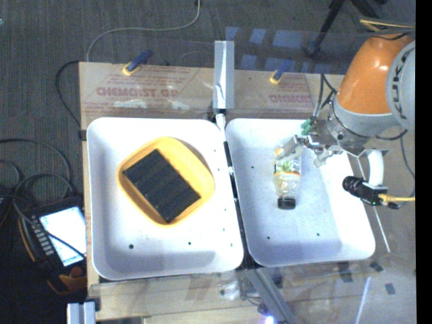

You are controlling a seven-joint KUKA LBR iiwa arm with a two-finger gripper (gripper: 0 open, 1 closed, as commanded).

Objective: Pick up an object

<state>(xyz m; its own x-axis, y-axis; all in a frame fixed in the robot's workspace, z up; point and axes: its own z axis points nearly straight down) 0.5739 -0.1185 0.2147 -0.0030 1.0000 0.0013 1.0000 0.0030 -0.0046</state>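
A small clear bottle [287,176] with a colourful label and a black cap lies in the right bin [337,241], its cap end pointing toward the front. My gripper [309,148] hangs over the bin's back part, just right of the bottle's upper end. Its two fingers stand apart, open, and I see nothing between them. The bottle rests on the bin floor, close beside the left fingertip.
In the left bin [108,248] sits a yellow dish [199,164] holding a flat black ribbed slab [162,185]. A metal divider rail [221,79] stands between the bins at the back. The orange-banded arm [378,73] reaches in from the right.
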